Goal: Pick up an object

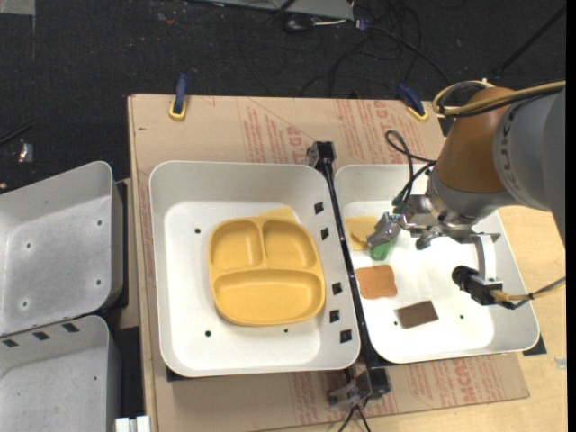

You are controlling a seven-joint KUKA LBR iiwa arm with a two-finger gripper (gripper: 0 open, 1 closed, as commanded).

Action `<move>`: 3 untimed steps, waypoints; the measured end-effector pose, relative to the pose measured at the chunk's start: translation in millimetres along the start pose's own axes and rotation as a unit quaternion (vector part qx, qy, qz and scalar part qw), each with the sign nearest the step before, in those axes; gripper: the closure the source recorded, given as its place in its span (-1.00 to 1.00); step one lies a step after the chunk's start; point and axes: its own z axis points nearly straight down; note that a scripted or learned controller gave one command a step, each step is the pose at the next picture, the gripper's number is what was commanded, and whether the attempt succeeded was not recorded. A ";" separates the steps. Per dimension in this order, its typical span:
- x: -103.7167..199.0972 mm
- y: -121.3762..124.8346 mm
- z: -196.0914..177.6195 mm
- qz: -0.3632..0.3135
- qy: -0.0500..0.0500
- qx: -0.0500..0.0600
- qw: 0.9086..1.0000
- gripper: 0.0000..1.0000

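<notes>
— Step in hand?
— Closing in for the grab, by the look of it: pincer (387,234) low inside the right bin (513,331), poised directly over a small green piece (381,251). Cannot tell whether clenched or released; too blurred at the tip to judge.
— Lying how, that green piece?
— Right beneath the pincer, touching or nearly so. Half covered, so no reading of long axis or heading.
— Next move?
— Probably a sure close on the piece, then a straight lift, checking for green in the grasp before calling it picked.
— Anything else around?
— Just beside the pincer, toward the divider, a yellow piece (359,230). Near, below it in the view, an orange-brown slab (376,282), roughly square. Further out, a dark brown rectangle (417,314), long axis across the bin, slightly tilted. Well apart, in the left bin (180,196), a yellow divided plate (267,271)
</notes>
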 end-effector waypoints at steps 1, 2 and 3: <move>0.5 -0.1 34.6 0.000 0.000 -0.001 1.000 -1.00; 0.5 0.5 23.2 0.000 0.000 -0.002 1.000 1.00; 4.7 10.6 -27.6 -0.002 -0.001 -0.004 1.000 1.00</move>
